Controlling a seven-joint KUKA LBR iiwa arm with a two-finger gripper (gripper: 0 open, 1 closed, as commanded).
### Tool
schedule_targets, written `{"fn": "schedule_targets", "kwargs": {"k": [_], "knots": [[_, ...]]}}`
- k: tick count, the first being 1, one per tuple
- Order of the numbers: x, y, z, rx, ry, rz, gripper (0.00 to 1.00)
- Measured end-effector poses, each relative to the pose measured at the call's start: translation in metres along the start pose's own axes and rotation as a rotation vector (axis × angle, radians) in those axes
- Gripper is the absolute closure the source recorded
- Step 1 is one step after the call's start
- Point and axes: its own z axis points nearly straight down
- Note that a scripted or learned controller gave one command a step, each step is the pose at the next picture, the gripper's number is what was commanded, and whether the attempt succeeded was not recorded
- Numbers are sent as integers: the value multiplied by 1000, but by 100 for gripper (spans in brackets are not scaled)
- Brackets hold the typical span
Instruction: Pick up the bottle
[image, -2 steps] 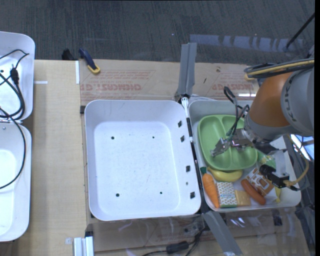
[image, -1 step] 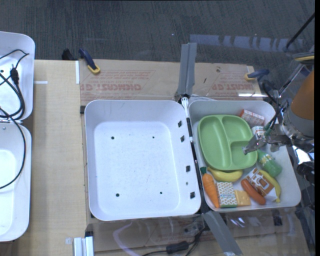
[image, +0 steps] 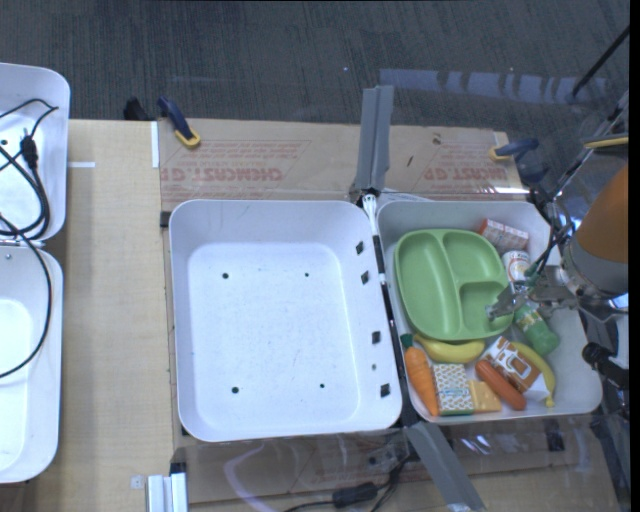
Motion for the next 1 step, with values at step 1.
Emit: {"fn": "schedule_targets", "kwargs": {"k": [1], "knots": [[-2, 0, -8, -1, -5, 2, 100]]}}
